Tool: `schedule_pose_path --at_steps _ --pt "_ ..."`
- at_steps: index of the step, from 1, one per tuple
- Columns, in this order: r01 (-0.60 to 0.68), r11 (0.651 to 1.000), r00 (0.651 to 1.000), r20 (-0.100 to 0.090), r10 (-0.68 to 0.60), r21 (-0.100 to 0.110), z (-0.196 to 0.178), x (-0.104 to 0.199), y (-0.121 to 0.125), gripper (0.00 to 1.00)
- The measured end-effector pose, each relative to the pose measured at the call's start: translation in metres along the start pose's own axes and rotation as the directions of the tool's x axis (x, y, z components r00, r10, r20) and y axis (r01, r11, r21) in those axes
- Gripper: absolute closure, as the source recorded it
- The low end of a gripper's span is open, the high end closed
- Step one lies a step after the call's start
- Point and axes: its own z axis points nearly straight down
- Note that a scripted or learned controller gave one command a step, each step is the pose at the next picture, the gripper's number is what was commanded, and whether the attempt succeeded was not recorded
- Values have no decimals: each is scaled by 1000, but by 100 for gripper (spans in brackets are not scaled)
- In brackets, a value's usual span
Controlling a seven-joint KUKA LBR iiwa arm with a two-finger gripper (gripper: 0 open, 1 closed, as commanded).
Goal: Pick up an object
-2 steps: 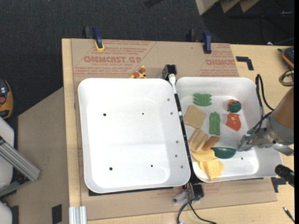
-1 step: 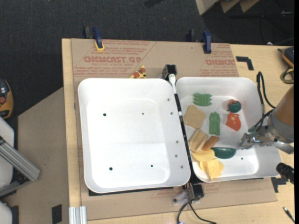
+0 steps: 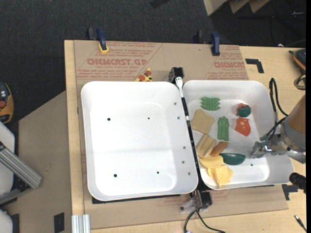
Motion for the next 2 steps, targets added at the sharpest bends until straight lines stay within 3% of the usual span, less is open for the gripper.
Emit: schedule_pose_path --at_steps 2 --pt "0 1000 1000 0 0 -1 6 11 0 100"
